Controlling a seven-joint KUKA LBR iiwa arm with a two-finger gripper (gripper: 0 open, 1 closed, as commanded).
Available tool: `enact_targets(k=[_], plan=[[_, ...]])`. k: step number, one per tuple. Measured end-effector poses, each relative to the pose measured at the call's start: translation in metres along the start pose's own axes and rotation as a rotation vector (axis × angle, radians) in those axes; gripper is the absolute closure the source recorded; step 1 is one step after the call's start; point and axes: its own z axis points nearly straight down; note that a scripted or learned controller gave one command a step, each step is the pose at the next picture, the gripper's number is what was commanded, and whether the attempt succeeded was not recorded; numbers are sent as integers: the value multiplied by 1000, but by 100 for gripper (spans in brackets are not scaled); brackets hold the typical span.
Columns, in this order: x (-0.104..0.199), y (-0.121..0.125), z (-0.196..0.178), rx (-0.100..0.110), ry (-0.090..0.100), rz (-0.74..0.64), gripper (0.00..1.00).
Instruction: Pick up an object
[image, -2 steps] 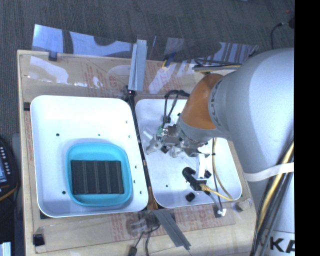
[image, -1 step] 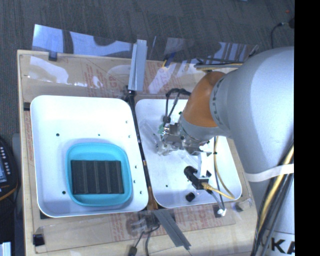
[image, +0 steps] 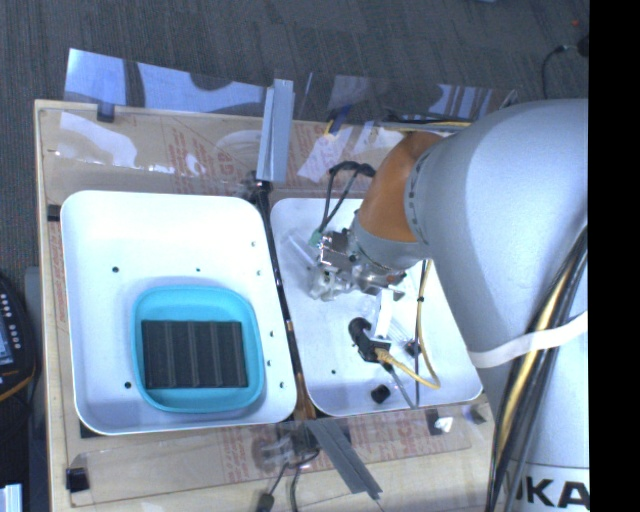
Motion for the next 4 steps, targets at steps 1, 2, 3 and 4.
enact_targets(k=[1,2,3,4], plan=[[0,0,0,0,0,0,0],[-11,46,-33,1,1,156,0],[35,64,-25,1,0,80,0],[33,64,0,4,0,83,0]])
